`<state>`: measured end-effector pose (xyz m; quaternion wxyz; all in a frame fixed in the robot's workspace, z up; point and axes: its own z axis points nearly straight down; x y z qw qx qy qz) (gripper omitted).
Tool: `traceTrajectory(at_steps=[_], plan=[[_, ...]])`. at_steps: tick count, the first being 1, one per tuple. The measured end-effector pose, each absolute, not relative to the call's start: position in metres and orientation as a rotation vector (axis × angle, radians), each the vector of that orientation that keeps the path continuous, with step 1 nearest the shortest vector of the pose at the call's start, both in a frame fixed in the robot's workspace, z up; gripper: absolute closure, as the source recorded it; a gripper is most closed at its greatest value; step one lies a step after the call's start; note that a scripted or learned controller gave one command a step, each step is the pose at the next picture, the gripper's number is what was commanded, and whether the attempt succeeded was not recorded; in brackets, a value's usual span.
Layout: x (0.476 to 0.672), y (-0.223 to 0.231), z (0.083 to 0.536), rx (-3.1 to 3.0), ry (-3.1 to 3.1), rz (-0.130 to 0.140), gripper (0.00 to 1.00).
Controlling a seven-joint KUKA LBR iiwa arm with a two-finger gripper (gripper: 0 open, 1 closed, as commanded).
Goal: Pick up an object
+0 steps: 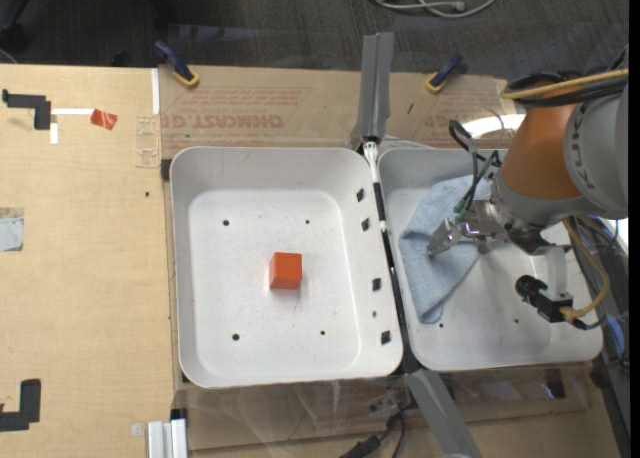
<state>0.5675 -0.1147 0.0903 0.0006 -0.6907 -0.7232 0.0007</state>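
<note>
An orange-red cube [286,271] lies near the middle of the left bin [200,326]. A light blue cloth [428,276] lies crumpled in the left half of the right bin [500,346]. My gripper [447,239] is low over the cloth's middle, pointing left, and looks to be touching the fabric. The grey arm with its orange band [540,161] comes in from the right and hides the bin's back right part.
A raised divider [385,246] separates the two bins. Black cabling [545,296] hangs from the wrist over the right bin's floor. A tan board [70,246] lies left of the bins, with a small red item [103,119] on it. Clamps [178,66] hold the cardboard behind.
</note>
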Motion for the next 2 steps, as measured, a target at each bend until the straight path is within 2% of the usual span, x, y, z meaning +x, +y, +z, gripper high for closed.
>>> traceTrajectory(at_steps=[1,2], plan=[[0.567,-0.117,0.098,-2.173,-2.266,0.005,1.00],[0.597,-0.088,0.190,-2.162,-2.278,0.006,1.00]])
